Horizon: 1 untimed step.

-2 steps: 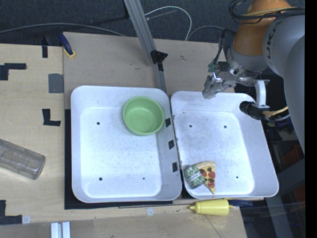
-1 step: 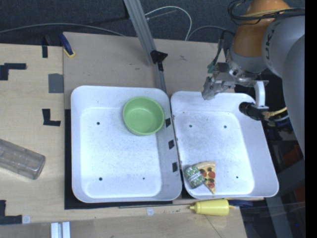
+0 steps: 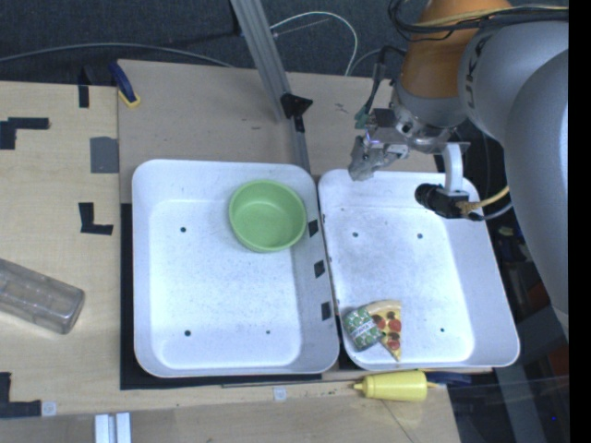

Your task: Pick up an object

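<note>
Two shallow white bins sit side by side on the tan tabletop; biggest thing in the shot though is the grey arm coming in from the right, with its orange band up at the far right; the left bin is next in size, and it's got a green bowl sitting upright in its far right part, close to the wall it shares with its neighbour; the right bin has a pizza slice toy lying flat in its near left corner, well apart from anything else in there; a metal pole slants across the far side of the tabletop, ending near the gap between the bins; off to the left there's a clear plastic bottle lying on its side on the tabletop, away from the bins; a yellow squeeze bottle lies on its side just outside the near edge of the right bin, right below the pizza; smallest bit, the hand hangs over the far left corner of the right bin, pointing down, nothing visible between its fingers; honestly can't tell how wide it's set, too blurry at the tips.
</note>
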Tool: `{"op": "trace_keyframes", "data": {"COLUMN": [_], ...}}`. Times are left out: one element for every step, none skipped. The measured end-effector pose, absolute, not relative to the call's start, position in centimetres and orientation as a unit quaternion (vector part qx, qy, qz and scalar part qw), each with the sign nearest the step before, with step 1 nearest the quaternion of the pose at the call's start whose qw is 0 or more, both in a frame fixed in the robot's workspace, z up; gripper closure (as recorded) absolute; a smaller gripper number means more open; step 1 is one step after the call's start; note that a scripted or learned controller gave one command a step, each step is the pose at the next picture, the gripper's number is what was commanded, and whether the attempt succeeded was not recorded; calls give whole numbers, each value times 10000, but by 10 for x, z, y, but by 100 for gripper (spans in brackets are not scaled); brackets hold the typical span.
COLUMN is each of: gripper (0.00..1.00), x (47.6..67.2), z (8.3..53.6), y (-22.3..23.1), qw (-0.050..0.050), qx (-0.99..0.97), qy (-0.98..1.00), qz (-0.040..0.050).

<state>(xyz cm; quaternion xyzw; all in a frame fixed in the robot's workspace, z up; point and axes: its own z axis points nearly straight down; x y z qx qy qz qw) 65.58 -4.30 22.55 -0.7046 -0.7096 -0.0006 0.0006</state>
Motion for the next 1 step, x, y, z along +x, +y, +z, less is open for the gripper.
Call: {"op": "trace_keyframes", "data": {"gripper": [100], "x": [656], "z": [223], "y": [7], "qw": [12], "qx": [-7048], "qy": [-7094], "qz": [2]}}
